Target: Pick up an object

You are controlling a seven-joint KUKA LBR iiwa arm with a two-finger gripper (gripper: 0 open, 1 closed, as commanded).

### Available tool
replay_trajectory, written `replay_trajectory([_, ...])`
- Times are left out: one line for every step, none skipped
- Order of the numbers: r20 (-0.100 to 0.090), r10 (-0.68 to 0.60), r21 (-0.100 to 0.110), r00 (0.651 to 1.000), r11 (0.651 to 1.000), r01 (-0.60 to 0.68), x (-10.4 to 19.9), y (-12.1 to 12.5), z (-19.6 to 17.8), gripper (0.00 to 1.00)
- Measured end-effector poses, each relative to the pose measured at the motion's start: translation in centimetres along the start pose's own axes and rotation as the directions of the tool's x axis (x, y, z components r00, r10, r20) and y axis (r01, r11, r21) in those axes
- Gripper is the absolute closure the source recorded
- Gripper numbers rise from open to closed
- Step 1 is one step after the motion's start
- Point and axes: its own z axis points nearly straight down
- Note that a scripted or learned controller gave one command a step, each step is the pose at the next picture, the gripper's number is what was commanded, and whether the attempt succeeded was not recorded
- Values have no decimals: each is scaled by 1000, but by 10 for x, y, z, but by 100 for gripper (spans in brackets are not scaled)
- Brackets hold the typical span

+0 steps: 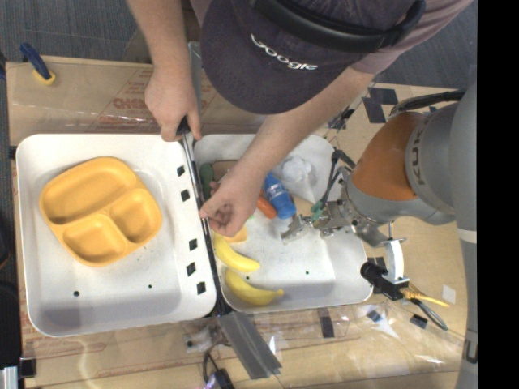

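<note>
Overhead, two white bins [32,241]: the left holds one yellow divided tray [101,209], the right two bananas [243,275] and one blue bottle [280,197]. Nearby, the gripper [302,225] grasps nothing visible.

We see two shallow white bins side by side — the left bin [32,298] holds a yellow three-compartment plastic tray [101,209]. In the right bin [349,282], two yellow bananas [243,275] lie at six o'clock — a blue bottle [280,197] sits at twelve o'clock of them.
</note>
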Motion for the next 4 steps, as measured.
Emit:
replay_trajectory([3,179,-16,984,984,-179,-8,76,16,0])
replay_trajectory([2,277,-10,961,961,-277,47,74,19,0])
replay_trajectory([0,274,-7,962,962,-274,48,74,9,100])
replay_trajectory([2,235,-19,972,972,-235,50,65,-51,100])
